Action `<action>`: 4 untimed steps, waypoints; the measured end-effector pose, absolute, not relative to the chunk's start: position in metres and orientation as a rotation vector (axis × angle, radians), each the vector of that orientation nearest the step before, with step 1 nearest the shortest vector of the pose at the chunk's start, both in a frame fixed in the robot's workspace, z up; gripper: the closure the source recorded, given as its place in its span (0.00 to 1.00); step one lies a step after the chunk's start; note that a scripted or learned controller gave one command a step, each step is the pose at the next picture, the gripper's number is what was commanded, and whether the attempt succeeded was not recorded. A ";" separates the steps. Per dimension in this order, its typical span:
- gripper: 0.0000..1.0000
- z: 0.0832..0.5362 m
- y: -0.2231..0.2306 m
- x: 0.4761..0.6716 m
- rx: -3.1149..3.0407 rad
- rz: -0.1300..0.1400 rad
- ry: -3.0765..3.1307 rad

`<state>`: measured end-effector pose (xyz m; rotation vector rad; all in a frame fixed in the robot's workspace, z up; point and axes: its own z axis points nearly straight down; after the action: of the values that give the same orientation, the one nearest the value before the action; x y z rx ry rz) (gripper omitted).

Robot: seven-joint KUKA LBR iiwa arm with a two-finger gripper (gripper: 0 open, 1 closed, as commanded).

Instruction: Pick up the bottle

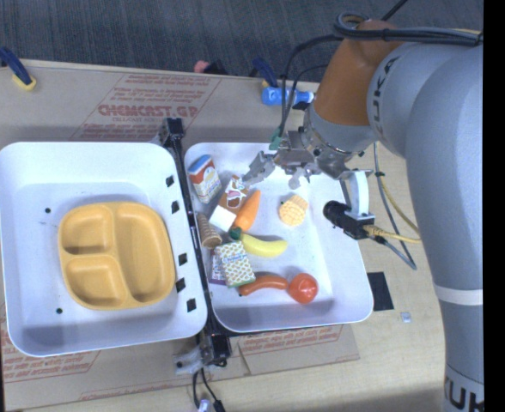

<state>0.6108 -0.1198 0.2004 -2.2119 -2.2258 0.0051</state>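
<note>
The bottle (231, 196) is small and brown with a pale label. It lies in the right bin (343, 273) between a milk carton (203, 178) and an orange carrot (248, 210). My gripper (276, 173) hangs over the bin's far part, just right of the bottle and above the carrot's tip. It is open, with nothing between its fingers. One fingertip (255, 171) reaches toward the bottle but stands apart from it.
The right bin also holds a corn piece (293, 210), a banana (264, 246), a cone (208, 228), a patterned box (235, 264), a red chili (265, 283) and a tomato (303, 288). A yellow divided tray (115, 253) lies in the left bin (21, 170).
</note>
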 end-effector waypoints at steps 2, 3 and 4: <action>1.00 0.210 -0.130 0.656 -2.745 0.010 -1.514; 1.00 0.198 -0.126 0.567 -2.761 0.009 -1.491; 1.00 0.197 -0.086 0.487 -2.563 0.007 -1.806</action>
<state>0.4865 -0.0865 0.1975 -2.5632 -1.8063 0.0066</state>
